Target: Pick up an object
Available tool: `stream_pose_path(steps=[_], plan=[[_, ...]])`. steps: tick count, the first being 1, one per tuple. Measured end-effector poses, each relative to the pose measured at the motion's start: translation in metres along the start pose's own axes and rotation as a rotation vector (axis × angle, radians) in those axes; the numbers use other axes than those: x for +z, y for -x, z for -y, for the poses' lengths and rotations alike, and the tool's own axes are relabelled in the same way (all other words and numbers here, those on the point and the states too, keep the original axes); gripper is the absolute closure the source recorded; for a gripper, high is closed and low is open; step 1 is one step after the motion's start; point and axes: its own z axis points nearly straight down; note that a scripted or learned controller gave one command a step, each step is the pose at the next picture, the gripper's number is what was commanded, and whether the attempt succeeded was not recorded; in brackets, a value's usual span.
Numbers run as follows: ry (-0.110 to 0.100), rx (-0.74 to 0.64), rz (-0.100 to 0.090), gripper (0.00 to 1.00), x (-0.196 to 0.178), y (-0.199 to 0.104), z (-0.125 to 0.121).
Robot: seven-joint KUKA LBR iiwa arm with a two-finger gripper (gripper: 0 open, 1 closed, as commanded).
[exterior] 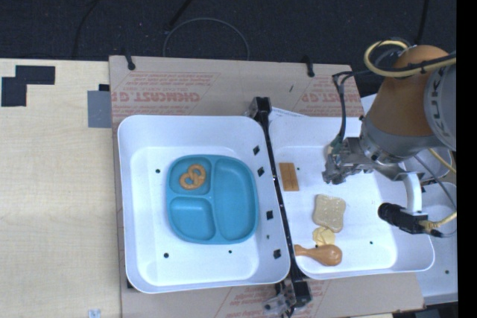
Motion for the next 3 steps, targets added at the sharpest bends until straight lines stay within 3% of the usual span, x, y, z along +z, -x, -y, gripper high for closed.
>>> stream_pose_path(steps=[2, 3], plan=[[0.001, 0.0, 0.0, 1.0, -0.088, 0.005, 0.008], [-0.007, -0.003, -0.002, 1.0, -0.069, -0.047, 0.001]])
